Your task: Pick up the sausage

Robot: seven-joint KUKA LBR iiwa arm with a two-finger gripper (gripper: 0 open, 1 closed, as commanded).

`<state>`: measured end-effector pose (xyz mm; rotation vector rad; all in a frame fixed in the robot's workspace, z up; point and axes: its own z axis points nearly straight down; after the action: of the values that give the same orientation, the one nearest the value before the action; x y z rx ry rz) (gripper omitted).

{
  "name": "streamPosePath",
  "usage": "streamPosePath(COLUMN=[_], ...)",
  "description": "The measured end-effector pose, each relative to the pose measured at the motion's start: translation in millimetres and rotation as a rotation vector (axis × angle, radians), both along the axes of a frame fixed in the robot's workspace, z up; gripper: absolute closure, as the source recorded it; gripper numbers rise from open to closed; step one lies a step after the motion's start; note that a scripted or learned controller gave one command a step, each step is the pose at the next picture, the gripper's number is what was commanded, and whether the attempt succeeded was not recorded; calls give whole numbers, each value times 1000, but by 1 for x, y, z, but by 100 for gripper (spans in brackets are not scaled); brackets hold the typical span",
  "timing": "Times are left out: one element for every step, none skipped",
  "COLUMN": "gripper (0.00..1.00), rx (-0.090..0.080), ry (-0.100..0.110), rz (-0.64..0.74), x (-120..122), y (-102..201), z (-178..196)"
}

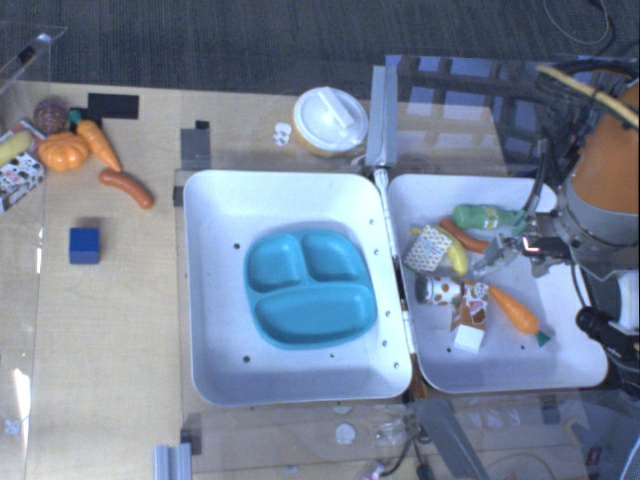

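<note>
**Sausage in right bin, gripper close beside it**

In the right bin [590, 373], upper half, the sausage [463, 236] lies on a slant. It is a short, smooth, reddish-orange link. Its upper end is tucked under a green bottle [484, 215], and a yellow banana [456, 258] touches its lower side. Only the middle stretch is in plain sight.

The gripper [503, 252] hangs over the same bin, just to the right of the sausage, tip pointing left towards the banana. Whether it is released or clenched cannot be told; nothing is seen gripped in it.

Other contents of the right bin:
- checked packet [428, 249], left of the banana
- carrot [514, 310], lower right
- small white block [468, 339], near the front

The left bin [205, 268] holds a blue divided tray [312, 286]. On the bench [100, 368], well to the left, lies a second sausage-shaped piece [127, 188].
</note>
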<state>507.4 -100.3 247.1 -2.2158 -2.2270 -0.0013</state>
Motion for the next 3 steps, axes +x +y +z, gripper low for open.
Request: streamPosePath(gripper=[0, 0, 0], rx=[0, -3, -9], ry=[-3, -17, -46], rz=[-22, -28, 141], x=[61, 155, 137], y=[7, -9, -35], z=[10, -123, -140])
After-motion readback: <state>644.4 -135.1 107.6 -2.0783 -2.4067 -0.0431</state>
